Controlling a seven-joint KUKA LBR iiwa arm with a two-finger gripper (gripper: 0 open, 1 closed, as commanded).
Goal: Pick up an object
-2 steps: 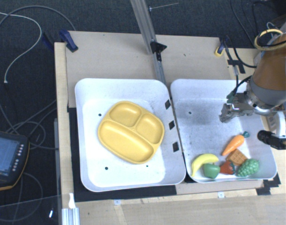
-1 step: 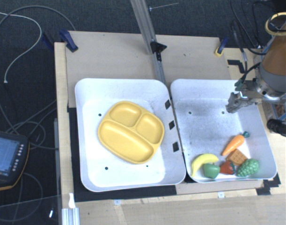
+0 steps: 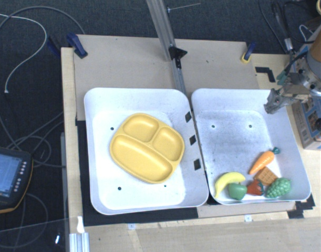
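Evenly and brightly lit from overhead, with no hard glare. Soft, faint shadows beside the yellow plate [image 3: 147, 147] and under the bin rims [image 3: 190, 96]. Whites near blown out, little texture left. Dark, murky floor around the surface [image 3: 123, 62]. Overall slightly soft, low resolution; tool [image 3: 273, 103] somewhat blurred.

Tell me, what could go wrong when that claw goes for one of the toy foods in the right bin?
The toys are bunched in one corner: banana, green apple, carrot and grapes lie nearly touching, so the claw might nudge neighbours or catch two. They also sit near the right bin wall, which could block a finger. And the claw sits at the far edge, so it must cross the bin first.
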